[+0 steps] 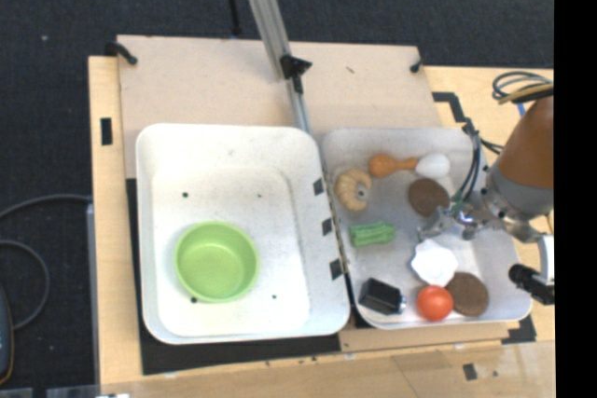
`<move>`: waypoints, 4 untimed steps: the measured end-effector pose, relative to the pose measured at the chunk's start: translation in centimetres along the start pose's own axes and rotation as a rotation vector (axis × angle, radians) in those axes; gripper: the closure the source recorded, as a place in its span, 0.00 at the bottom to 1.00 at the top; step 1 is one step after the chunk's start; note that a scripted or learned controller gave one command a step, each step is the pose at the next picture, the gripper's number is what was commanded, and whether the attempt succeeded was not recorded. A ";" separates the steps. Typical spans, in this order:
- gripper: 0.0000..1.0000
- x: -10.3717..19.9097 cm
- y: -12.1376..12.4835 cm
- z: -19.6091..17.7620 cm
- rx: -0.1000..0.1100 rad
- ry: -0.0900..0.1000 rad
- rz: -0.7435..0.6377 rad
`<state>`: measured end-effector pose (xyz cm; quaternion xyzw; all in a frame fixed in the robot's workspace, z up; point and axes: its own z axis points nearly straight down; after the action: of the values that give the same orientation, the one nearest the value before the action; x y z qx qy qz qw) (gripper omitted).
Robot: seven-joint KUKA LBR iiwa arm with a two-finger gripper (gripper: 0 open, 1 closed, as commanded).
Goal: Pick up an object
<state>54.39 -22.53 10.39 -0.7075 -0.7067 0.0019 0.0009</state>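
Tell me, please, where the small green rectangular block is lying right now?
The small green rectangular block lies in the right-hand white bin, near its left wall, just below the tan ridged shell-like object and above the black box.

Left bin (159,200): bowl (216,261) in the near part. Right bin (392,143): shell (354,187) and block (373,234) along the left side; box (381,295), ball (434,303) and disc (469,293) in a row along the near edge. Both bins rest on the surface (107,359).
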 end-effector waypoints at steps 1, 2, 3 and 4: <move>1.00 -0.1 0.2 -1.4 -0.009 -0.001 0.004; 1.00 0.1 0.2 -5.9 -0.011 -0.001 -0.004; 1.00 0.0 0.2 -10.3 -0.012 -0.001 -0.005; 1.00 -0.1 0.3 -13.1 -0.007 0.000 -0.005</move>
<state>54.75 -22.63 23.49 -0.7057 -0.7085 -0.0006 -0.0018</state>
